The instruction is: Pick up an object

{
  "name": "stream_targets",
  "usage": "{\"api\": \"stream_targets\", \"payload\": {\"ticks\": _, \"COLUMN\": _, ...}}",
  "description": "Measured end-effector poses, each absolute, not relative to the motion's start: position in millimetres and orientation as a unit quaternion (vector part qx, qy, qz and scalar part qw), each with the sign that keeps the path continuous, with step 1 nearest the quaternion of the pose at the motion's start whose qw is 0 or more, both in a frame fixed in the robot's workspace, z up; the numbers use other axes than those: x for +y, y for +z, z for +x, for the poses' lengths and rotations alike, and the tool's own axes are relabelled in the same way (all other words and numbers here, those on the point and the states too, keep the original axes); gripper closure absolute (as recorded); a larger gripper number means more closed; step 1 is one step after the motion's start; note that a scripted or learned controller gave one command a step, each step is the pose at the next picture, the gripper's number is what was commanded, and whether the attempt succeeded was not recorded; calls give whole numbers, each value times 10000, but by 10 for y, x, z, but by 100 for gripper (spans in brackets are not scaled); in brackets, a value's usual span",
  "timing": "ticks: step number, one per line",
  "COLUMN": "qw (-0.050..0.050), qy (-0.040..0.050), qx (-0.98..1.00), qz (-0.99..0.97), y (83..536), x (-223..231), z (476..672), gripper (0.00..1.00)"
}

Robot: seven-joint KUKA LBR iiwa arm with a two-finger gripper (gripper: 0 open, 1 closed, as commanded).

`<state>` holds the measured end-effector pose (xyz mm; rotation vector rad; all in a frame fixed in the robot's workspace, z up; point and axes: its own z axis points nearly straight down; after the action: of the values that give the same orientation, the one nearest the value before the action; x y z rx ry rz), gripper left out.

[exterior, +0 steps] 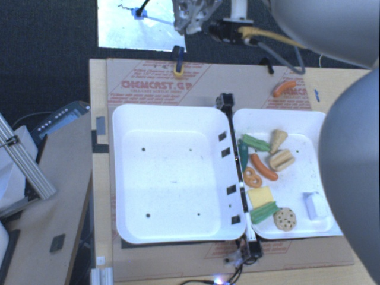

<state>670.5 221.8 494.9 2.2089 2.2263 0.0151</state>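
Note:
The right bin holds several toy foods: a green bean pod, a tan cone, a hot dog bun, a red sausage, a pretzel, a yellow cheese square, another green pod, a chocolate-chip cookie and a small white block. My gripper hangs high at the top of the view, beyond the far edge of the bench and well away from both bins. Nothing shows hanging under it.
The left bin lies beside the right one, joined by a black clipped divider. An orange sausage lies on the cardboard behind the right bin. A blue and yellow clamp stands at the bench's far edge. My arm's grey body covers the right side.

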Motion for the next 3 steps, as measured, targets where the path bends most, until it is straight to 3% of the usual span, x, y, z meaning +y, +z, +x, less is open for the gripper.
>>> {"api": "stream_targets", "payload": {"ticks": 1, "qw": 17, "qy": 28, "qx": 7094, "qz": 7048, "y": 5381, "x": 2246, "z": 6681, "gripper": 100}}
{"api": "stream_targets", "payload": {"ticks": 3, "qw": 5, "qy": 6, "qx": 7074, "qz": 7068, "y": 5353, "x": 2085, "z": 6683, "gripper": 100}}
